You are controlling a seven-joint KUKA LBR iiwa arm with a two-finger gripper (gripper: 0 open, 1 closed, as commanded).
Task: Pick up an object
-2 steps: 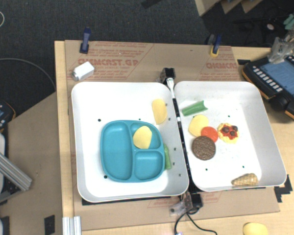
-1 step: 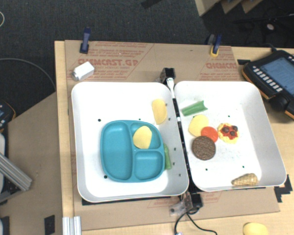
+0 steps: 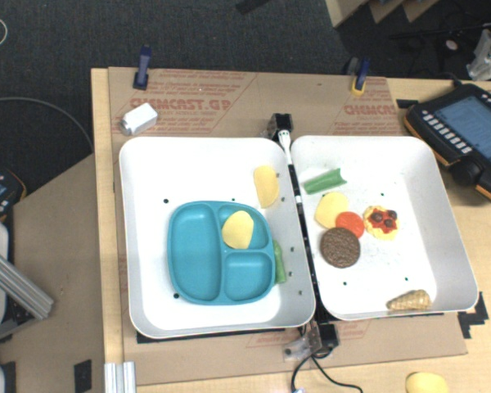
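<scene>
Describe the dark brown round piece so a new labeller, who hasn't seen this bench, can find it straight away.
Start at the right-hand white bin of the two. Near its left-centre lies a cluster of toy food, and the dark brown cookie is the lowest piece there, just below the orange-red disc and the yellow piece. It is the only dark, speckled, flat round item in either bin.

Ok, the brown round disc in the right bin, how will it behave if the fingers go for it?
The brown disc lies flat and low, so it probably offers little edge to pinch. It looks like stiff toy food, likely light, and may slide on the smooth right bin. It touches the orange piece, which may shift too.
</scene>
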